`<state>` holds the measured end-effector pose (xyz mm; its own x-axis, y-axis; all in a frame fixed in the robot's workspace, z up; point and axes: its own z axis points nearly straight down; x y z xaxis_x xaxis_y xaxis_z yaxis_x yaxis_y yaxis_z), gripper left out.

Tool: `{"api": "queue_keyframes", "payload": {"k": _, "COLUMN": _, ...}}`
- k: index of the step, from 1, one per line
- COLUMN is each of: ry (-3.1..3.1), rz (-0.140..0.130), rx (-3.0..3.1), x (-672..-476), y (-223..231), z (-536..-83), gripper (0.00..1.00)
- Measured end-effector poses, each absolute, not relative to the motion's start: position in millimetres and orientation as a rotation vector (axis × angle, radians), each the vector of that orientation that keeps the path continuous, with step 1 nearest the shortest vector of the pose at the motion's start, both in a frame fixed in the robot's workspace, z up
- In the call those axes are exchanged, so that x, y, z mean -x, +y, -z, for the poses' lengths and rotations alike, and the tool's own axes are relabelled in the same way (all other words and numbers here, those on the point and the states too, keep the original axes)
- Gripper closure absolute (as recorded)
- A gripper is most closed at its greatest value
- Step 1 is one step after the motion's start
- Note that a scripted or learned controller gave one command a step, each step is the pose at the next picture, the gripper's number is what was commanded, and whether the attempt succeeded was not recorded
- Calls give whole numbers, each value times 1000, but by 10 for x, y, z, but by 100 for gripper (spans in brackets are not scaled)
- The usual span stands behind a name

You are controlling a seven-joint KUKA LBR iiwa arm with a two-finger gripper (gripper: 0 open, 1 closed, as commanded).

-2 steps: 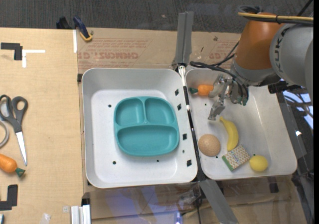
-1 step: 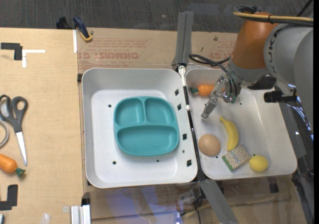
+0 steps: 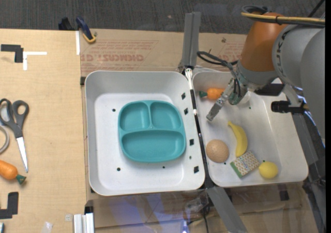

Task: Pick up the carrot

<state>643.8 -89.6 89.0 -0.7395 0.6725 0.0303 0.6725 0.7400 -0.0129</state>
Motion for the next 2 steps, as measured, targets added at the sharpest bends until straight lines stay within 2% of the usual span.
{"api": "queue_keyframes", "payload": {"k": 1, "ry": -2533, "rz": -11, "rx": 1841, "x": -6481, "y": -1178, "z": -894, "gripper": 0}}
{"api": "queue_keyframes", "payload": {"k": 2, "ry": -2149, "rz": -1, "rx": 2292, "x": -6591, "y": -1145, "z": -929, "gripper": 0}}
